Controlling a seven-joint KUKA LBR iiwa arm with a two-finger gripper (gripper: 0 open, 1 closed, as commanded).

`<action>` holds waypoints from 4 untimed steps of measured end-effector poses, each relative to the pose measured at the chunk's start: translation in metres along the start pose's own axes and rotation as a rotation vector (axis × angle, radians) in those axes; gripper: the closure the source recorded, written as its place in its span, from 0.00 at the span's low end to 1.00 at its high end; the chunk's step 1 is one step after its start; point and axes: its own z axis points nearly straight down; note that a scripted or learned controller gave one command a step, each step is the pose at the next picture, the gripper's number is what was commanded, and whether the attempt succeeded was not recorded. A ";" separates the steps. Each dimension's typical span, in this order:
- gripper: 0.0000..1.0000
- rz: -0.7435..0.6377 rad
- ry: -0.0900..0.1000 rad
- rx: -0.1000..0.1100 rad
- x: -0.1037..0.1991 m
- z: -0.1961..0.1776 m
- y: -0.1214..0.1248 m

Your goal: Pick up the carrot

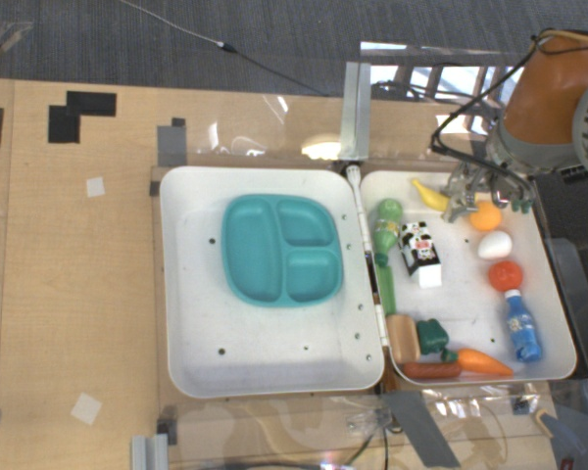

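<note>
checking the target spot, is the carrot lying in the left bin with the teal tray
No, the tapered orange carrot lies at the near edge of the shallow white right bin, beside a red sausage.

Light wooden table [69,292] with black square markings [78,114], dark grey carpet floor [225,8] beyond, thin cable [167,24] across it

A smooth orange plastic carrot [483,363], tapering to a point toward the right, lay on its side along the front edge of the right-hand shallow white bin [559,302]. Its blunt end pointed toward a reddish-brown sausage-shaped toy [431,370] and sat just beside it.
</note>
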 end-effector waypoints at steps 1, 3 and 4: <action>1.00 0.089 0.018 -0.002 0.044 0.011 0.028; 1.00 -0.214 0.026 -0.006 0.021 0.039 0.038; 1.00 -0.217 0.014 -0.006 0.018 0.025 0.040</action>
